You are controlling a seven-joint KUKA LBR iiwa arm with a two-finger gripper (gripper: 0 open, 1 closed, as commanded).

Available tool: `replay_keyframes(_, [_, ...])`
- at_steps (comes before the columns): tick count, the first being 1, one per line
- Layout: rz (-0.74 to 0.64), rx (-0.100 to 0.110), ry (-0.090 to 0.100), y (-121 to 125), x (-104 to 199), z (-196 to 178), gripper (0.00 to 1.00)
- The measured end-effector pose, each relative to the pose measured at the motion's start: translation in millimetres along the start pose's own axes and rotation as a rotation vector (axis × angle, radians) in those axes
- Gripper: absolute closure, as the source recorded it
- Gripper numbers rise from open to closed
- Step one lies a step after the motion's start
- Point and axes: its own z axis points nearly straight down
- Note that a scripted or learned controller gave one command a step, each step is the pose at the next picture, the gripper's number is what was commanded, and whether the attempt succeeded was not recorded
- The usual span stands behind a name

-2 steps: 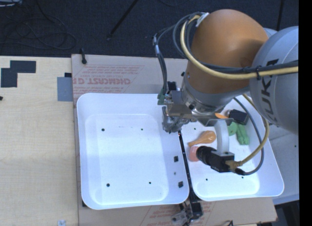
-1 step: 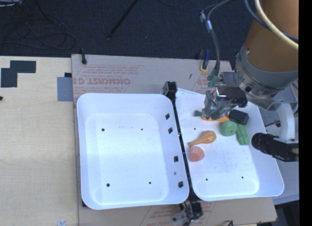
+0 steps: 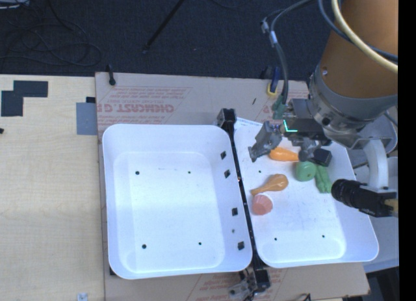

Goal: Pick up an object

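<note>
So the setup is a pale wood tabletop (image 3: 45,183) with a sheet of printed cardboard (image 3: 149,101) on it, dark carpet and loose cables at the back, and 2 shallow white bins side by side. The left bin (image 3: 117,143) has just its bare floor with a few small holes. The right bin (image 3: 357,244) has all the goodies, bunched in its far half.

What's in there: an orange carrot-shaped piece (image 3: 284,155) lying flat, an orange pear-shaped toy (image 3: 273,184) with its narrow neck pointing toward the divider, a pink round piece (image 3: 262,206) just beside that neck, and 2 green bits (image 3: 312,173) close to the right wall. All look like little plastic play-food, so my guess is light, hard, smooth and a bit slippery, nothing fragile.

The gripper (image 3: 265,143) hangs at the far left corner of the right bin, just beside the blunt end of the carrot. I honestly cannot tell whether it's spread or clamped; it's a dark grey blur from this angle, and I can't see anything held.

If it were me, I'd go for the carrot since it's nearest: pinch across the middle of its width, not the tapered tip, because it'd probably squirt out. The pear looks rollier; take it at the neck or squarely across the belly. The pink one sits low, tougher to get under.
</note>
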Motion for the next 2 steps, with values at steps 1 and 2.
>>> replay_keyframes(1, [-0.003, 0.002, -0.001, 0.4, 0.7, -9.7, 1.00])
replay_keyframes(2, [-0.005, 0.000, 0.001, 41.2, 86.7, 8.6, 1.00])
